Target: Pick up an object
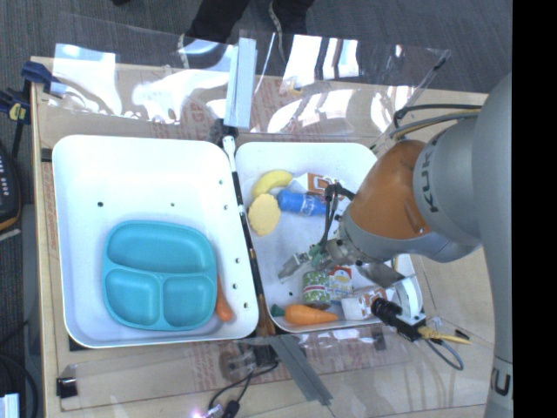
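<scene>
The right bin holds a yellow banana, a pale yellow round piece, a blue bottle, a green and red labelled can, an orange carrot and a small white cup. My gripper is low in the middle of this bin, just left of and above the can, below the blue bottle. Nothing can be made out held in it. The arm's orange band hides the bin's right part.
The left bin holds a blue divided plate, with a small orange piece by its lower right corner. A ridge separates the two bins. Clear plastic sheeting lies behind them.
</scene>
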Available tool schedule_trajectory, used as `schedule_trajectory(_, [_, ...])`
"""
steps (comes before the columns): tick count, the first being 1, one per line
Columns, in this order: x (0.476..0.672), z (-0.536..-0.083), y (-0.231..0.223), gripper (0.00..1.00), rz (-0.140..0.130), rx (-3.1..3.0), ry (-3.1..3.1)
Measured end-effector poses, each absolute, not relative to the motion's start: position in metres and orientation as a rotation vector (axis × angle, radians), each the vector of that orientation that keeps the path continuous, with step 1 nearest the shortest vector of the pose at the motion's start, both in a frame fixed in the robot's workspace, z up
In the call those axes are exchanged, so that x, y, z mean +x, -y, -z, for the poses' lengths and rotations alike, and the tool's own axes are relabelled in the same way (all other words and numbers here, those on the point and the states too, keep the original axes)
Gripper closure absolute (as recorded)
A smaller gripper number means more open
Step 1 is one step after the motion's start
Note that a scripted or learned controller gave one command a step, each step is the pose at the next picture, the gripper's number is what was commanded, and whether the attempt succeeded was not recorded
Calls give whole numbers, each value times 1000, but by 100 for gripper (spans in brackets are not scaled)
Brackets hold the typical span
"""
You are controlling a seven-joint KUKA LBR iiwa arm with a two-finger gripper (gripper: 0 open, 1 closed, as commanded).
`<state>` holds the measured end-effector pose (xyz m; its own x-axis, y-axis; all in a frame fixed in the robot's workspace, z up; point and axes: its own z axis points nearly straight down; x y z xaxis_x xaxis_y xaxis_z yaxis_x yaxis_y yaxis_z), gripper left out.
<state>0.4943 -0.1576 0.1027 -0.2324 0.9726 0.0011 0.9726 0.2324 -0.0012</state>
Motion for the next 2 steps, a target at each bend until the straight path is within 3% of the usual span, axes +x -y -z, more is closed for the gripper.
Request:
schedule_trajectory(1, [477,-92,182,0,1,-1508,2752])
schedule_trajectory(2, [482,-105,182,100,6,-1505,2767])
